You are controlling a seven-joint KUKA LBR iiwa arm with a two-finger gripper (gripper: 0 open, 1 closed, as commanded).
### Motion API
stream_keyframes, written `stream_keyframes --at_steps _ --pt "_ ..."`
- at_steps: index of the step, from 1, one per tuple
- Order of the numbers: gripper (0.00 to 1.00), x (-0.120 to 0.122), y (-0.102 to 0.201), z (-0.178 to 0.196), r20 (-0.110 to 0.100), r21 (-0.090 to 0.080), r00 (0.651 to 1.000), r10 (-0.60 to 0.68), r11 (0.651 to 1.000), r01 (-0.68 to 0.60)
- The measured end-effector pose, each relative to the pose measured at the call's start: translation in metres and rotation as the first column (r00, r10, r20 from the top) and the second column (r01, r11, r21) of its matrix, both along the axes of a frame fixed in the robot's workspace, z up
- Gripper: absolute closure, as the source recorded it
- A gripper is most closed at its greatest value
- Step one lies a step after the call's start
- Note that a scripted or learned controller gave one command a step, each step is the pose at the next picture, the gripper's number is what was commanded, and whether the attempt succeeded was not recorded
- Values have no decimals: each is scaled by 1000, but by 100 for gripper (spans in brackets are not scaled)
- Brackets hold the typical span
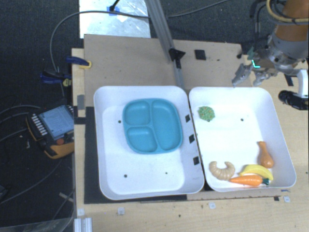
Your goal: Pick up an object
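Note:
My gripper [251, 76] hangs over the far rim of the right bin [231, 129], its two fingers apart and nothing between them. Well below it in that bin lie a green broccoli floret [206, 113] near the far left corner, and, along the near edge, a tan croissant [222, 169], an orange carrot [247, 180], a yellow banana [258, 171] and a brown gourd-shaped piece [265, 155]. The gripper is far from all of them.
The left bin [111, 168] holds a blue divided plate [152, 125]. A metal pole [161, 28] slants down to the bench behind the bins. Clamps, cables and a handheld controller [53, 129] lie to the left of the bench.

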State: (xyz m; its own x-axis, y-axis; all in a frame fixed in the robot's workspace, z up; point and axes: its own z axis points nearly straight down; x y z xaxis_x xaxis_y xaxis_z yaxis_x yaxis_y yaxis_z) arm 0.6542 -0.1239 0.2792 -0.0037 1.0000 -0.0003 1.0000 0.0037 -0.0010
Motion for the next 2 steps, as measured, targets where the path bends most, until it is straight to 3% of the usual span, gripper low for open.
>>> stream_keyframes --at_steps 1,2 --pt "0 1 0 2 3 0 1000 1 1000 -1" --pt "0 0 -1 -61 -2 0 1000 -2 1000 2"
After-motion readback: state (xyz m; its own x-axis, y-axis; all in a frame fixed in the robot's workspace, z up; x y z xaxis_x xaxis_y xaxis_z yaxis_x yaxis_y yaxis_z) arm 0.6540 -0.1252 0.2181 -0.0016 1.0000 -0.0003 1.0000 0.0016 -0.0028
